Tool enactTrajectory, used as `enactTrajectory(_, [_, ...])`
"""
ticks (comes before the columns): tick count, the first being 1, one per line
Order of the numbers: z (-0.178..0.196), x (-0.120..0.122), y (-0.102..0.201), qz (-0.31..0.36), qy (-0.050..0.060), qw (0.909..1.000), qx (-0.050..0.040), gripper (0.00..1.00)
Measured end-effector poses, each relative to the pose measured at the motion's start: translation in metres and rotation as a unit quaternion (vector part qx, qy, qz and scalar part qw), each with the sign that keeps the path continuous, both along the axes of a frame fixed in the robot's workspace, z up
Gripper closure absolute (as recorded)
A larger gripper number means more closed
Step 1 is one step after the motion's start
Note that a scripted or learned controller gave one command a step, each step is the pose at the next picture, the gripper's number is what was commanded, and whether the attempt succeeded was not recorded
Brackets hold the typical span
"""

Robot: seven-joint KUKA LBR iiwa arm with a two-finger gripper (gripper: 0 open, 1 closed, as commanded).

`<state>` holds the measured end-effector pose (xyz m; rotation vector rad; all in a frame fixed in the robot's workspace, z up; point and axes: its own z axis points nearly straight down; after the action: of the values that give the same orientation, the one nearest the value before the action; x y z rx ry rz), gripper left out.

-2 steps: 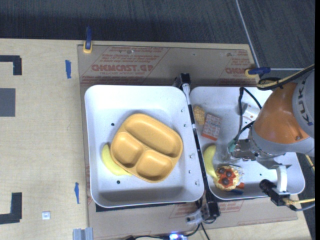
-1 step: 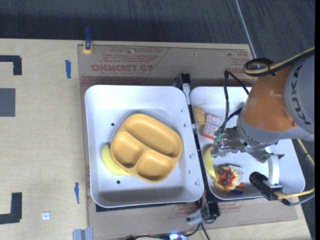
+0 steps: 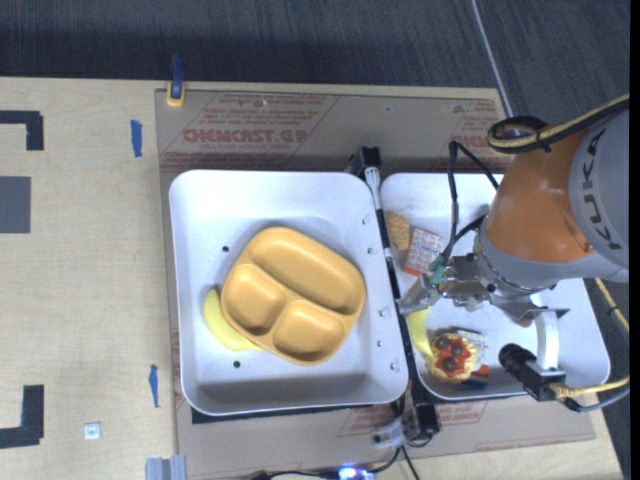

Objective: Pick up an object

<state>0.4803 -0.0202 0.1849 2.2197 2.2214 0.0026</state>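
Hovering low over the right bin (image 3: pixel 590 353), gripper (image 3: pixel 437 286) sits near that bin's left wall, about mid-length. Finger state: cannot tell, the metal at the tip is a blur of brackets and cable, and nothing can be made out between them. Just beside the tip, toward the bin's far left corner, lie a small white-and-red packet (image 3: pixel 424 245) and a yellow textured piece (image 3: pixel 399 231), close together. Toward the near left corner sits a clear-wrapped item (image 3: pixel 456 353) with red, yellow and dark colours; it's near the gripper, contact can't be judged. Wrist and the orange band (image 3: pixel 535 208) of the arm cover the middle and far right part of that bin; black cables loop over it. Left bin (image 3: pixel 195 208): a mustard-yellow three-compartment tray (image 3: pixel 292 293) lies tilted across the centre, with a pale yellow flat thing (image 3: pixel 222 323) poking out under its left edge. Both bins sit on a brown cardboard sheet (image 3: pixel 300 118) on the light wooden bench (image 3: pixel 80 268).
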Motion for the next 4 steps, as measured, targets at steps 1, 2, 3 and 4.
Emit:
enactTrajectory(1, [-0.048, 0.019, -0.034, 0.0, 0.0, 1.0, -0.0004, 0.0])
enactTrajectory(2, [-0.099, -0.001, -0.073, -0.001, 0.001, 1.0, 0.0003, 0.0])
enactTrajectory(3, [-0.088, 0.002, -0.074, -0.001, -0.003, 1.0, -0.0011, 1.0])
enactTrajectory(4, [0.0, 0.0, 0.008, 0.0, 0.0, 1.0, 0.0003, 1.0])
